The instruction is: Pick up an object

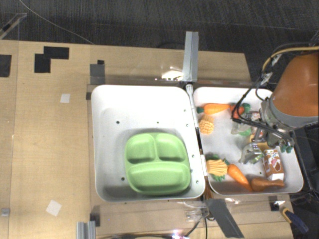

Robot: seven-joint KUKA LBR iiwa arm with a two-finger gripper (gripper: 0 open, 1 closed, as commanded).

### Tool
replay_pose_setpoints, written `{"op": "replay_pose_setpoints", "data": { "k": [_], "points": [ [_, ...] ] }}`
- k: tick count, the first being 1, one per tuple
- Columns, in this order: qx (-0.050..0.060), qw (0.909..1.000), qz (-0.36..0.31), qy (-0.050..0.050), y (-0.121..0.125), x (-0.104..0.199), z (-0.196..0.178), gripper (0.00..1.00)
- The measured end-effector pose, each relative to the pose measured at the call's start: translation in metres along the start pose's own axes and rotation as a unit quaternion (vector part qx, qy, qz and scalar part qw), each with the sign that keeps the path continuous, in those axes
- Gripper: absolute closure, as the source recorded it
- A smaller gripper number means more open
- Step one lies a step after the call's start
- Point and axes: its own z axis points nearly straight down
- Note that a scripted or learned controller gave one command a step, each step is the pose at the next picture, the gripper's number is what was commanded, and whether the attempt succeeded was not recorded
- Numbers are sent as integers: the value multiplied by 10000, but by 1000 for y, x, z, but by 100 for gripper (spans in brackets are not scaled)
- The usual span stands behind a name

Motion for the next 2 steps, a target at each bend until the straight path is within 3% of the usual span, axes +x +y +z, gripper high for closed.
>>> {"op": "replay_pose_setpoints", "data": {
  "k": [1, 2],
  "points": [
    [0, 9978, -666, -11, 0, 11, 107, 0],
    [39, 9496, -3133, -66, 2, -4, 111, 0]
  ]
}}
